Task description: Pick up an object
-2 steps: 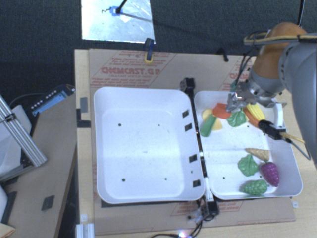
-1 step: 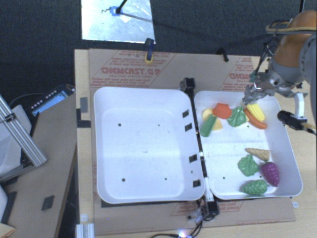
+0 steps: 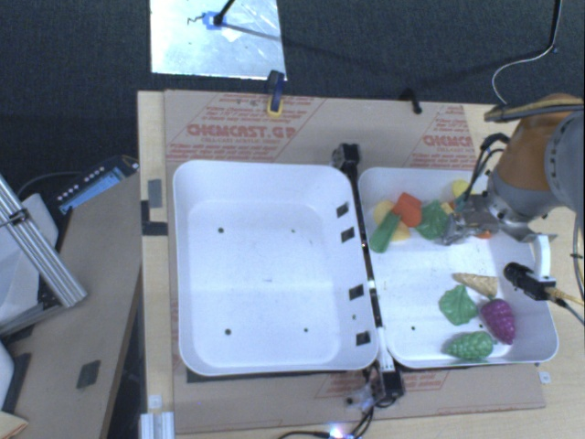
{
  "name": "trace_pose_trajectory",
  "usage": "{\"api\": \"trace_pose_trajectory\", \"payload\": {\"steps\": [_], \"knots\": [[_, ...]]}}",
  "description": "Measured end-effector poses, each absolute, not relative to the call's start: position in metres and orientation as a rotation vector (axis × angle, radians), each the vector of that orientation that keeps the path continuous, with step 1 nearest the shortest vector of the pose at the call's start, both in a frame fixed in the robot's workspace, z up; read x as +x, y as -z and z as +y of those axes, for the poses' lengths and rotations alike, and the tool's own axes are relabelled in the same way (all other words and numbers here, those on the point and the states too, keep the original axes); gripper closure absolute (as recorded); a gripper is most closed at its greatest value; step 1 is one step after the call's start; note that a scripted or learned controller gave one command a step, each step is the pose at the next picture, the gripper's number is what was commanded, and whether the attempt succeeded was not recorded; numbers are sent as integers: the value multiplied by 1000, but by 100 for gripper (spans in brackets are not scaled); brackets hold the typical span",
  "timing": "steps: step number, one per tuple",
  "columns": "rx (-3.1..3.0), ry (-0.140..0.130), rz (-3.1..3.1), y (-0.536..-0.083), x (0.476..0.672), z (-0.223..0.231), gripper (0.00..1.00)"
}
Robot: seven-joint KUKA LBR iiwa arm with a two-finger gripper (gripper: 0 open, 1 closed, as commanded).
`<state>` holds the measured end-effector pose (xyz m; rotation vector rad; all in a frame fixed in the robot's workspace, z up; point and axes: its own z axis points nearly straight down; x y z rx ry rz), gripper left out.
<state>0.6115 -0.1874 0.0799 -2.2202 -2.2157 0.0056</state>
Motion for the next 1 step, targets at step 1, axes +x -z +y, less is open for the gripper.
{"api": "trace_pose_trajectory", "payload": {"steps": [1], "knots": [[-2209,22,-2246,-193,654,-69,100]]}}
